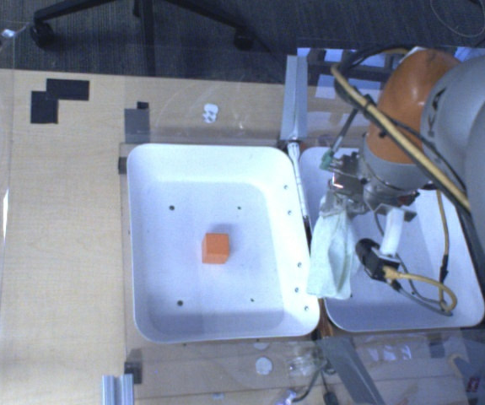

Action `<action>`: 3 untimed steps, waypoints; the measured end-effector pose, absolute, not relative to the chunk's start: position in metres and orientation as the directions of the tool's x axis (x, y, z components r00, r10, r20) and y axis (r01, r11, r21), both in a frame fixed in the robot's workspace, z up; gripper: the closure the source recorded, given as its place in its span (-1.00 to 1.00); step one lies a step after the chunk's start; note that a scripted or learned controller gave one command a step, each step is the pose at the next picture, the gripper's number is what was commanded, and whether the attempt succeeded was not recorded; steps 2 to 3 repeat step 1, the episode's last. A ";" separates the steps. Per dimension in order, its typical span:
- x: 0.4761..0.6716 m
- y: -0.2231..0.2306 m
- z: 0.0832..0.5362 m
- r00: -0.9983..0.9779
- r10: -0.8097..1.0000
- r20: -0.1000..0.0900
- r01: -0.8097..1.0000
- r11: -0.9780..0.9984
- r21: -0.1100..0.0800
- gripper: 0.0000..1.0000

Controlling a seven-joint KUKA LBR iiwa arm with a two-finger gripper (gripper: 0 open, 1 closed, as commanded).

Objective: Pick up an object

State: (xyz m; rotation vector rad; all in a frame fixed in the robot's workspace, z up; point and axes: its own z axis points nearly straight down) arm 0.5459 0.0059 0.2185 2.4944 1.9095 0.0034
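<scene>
A small orange cube (216, 248) lies near the middle of the left white bin (153, 310). My gripper (340, 204) hovers over the left side of the right white bin (466, 306), close to the wall between the two bins. A pale, whitish-green cloth (330, 260) hangs down from between its fingers, bunched narrow at the top and spreading lower down. The cloth's bottom edge reaches the rims where the two bins meet. The gripper is shut on the cloth's top.
The grey arm with its orange band (406, 99) covers the upper right of the right bin. A metal post (293, 99) stands behind the gap between the bins. Wooden bench surface (48, 226) lies to the left.
</scene>
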 end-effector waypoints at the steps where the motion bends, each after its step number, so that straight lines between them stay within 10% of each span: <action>1: 0.562 -0.053 0.183 0.395 0.919 -0.001 0.919 -0.395 -0.001 1.00; 3: 0.562 -0.053 0.183 0.395 0.919 -0.001 0.919 -0.395 -0.001 1.00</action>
